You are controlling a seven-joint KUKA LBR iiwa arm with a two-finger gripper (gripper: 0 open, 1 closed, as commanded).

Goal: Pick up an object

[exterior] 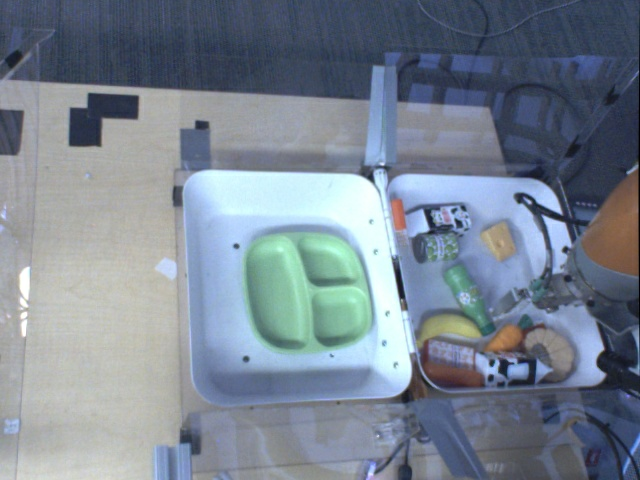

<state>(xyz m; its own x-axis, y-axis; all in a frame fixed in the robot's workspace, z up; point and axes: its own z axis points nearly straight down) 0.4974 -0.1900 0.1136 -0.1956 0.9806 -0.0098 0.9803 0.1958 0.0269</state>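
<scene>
The right bin [520, 190] holds several small items. At its back lie a black-and-white carton [446, 217], a green can [436, 246] and a yellow cheese block [498, 240]. A green bottle [467, 295] lies slanted in the middle. Along the front are a yellow fruit [449, 327], a red bottle [453, 361], an orange carrot [506, 338], a brown ring-shaped pastry [550, 351] and a cow-patterned carton [515, 370]. My gripper [527, 300] reaches in from the right edge, low over the bin, just above the carrot and pastry and to the right of the green bottle.
The left bin [215, 218] holds a green divided plate [308, 289]. A metal divider [380, 118] stands between the bins at the back. The arm's orange band [612, 236] and black cables [545, 228] hang over the right bin's right side.
</scene>
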